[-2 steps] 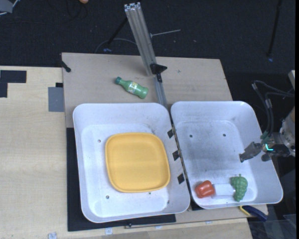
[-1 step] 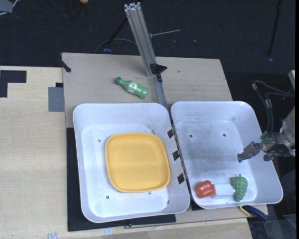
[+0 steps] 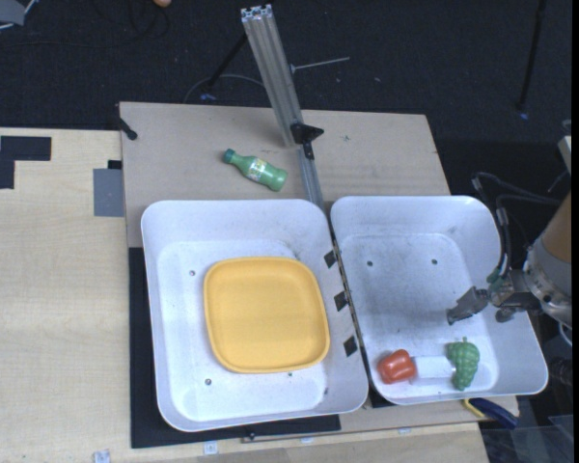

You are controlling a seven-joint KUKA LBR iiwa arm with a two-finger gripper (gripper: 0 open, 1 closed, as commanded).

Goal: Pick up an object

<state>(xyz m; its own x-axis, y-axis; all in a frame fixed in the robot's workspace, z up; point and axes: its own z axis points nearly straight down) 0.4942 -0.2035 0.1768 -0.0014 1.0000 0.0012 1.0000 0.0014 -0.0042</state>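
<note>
A green toy (image 3: 463, 363) is lying just below the gripper (image 3: 466, 309), a red pepper (image 3: 397, 366) farther to its left in the right bin (image 3: 415, 220), as the arm is hovering, grip state unclear, likely needing a straight, centred descent.

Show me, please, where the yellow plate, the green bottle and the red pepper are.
yellow plate (image 3: 266, 313), camera view, on its flat middle.
green bottle (image 3: 257, 170), camera view, on its body.
red pepper (image 3: 397, 367), camera view, on its red top.
</note>
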